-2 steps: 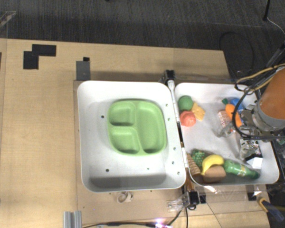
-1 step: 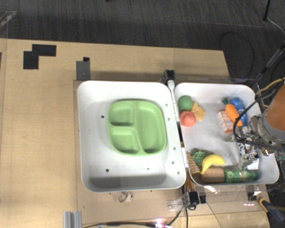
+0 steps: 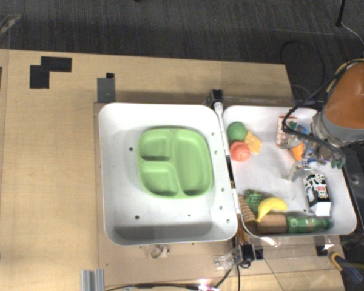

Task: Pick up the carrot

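Orange carrot (image 3: 298, 150) (partly hidden) beside pincer (image 3: 298, 162).

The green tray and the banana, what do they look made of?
The green tray looks like moulded plastic: one even pale green, soft rounded dividers, a dull sheen. The banana seems to be a plastic toy, judging by its flat, uniform yellow with no spots, though at this size I can't be sure. Both sit in white bins that also look like smooth plastic.

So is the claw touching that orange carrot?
Cannot tell. In the camera view the claw sits right over the carrot, hiding any contact or gap.
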You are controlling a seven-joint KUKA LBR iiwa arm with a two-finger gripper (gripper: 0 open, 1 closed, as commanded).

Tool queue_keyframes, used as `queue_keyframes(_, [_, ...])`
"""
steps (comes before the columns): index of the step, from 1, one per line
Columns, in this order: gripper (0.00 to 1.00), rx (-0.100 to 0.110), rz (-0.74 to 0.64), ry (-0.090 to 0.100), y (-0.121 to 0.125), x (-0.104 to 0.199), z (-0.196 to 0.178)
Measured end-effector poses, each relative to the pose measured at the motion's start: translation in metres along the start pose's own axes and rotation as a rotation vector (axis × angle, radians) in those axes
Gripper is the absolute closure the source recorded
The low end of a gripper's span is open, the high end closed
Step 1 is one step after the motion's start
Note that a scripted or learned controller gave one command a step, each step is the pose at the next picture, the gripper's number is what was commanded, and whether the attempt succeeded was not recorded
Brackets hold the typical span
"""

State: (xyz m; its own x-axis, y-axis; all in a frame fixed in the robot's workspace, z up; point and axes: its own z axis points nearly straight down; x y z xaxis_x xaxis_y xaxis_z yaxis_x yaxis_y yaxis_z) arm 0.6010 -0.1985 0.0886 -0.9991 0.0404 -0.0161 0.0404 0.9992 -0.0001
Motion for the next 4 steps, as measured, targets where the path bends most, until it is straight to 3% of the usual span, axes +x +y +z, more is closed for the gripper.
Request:
queue_keyframes(1, [0.00,-0.007,0.274,0.003,0.001,0.003,0.000])
queue_keyframes(2, [0.00,0.003,0.220,0.001,-0.008,0.021,-0.045])
queue_keyframes(3, [0.00,0.000,0.083,0.008,-0.010,0.081,-0.021])
queue_keyframes(4, [0.00,0.002,0.421,0.003,-0.007,0.021,-0.021])
